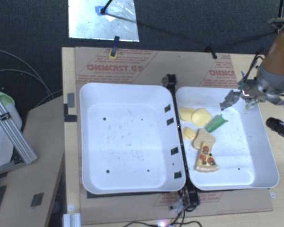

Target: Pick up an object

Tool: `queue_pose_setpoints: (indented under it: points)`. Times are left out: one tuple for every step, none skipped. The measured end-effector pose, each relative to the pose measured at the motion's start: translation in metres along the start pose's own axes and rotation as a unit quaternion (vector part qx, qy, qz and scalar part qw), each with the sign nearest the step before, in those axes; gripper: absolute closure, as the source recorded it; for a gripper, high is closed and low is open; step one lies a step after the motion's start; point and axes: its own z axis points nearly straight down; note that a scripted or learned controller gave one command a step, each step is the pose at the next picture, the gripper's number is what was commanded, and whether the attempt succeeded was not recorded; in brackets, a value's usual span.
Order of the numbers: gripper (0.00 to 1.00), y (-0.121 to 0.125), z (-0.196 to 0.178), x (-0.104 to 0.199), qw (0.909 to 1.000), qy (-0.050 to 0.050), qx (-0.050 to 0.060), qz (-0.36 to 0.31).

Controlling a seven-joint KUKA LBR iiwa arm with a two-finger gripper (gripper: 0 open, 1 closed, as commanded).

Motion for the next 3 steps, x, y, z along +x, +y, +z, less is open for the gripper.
queue_pose_setpoints:
  points:
    - [0.0, 0.005, 0.101, 0.018, 1.0, 0.001, 0.003, -0.002]
    - [0.0, 0.014, 0.105, 0.075, 1.0, 0.001, 0.0, -0.003]
    - [0.0, -0.055, 0.105, 0.089, 1.0, 0.001, 0.001, 0.001]
